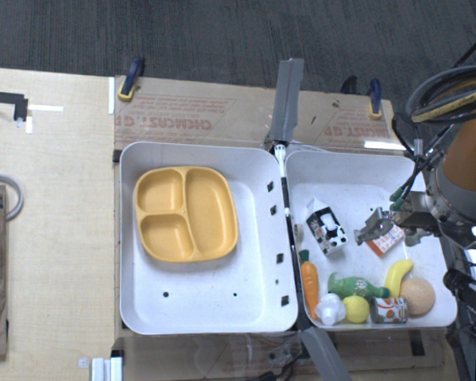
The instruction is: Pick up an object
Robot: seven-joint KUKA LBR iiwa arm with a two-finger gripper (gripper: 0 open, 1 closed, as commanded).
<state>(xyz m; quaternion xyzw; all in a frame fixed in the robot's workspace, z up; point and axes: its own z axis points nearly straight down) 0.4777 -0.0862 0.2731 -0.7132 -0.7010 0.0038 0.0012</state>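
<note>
1. Pale wooden counter (54,216) bearing two white bins – yellow divided plate (186,213) in the left bin (200,311).
2. Jaws (377,226) low in the right bin (341,187), just above a red-and-white packet (386,241) – grip impossible to tell.
3. Banana (397,277), carrot (309,283), milk carton (327,230) nearby.

two bins (132,244), one plate (187,213) (yellow)

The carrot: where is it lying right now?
The carrot lies in the right bin, along its left wall near the front, just below the black-and-white carton and left of the green bottle.
</note>
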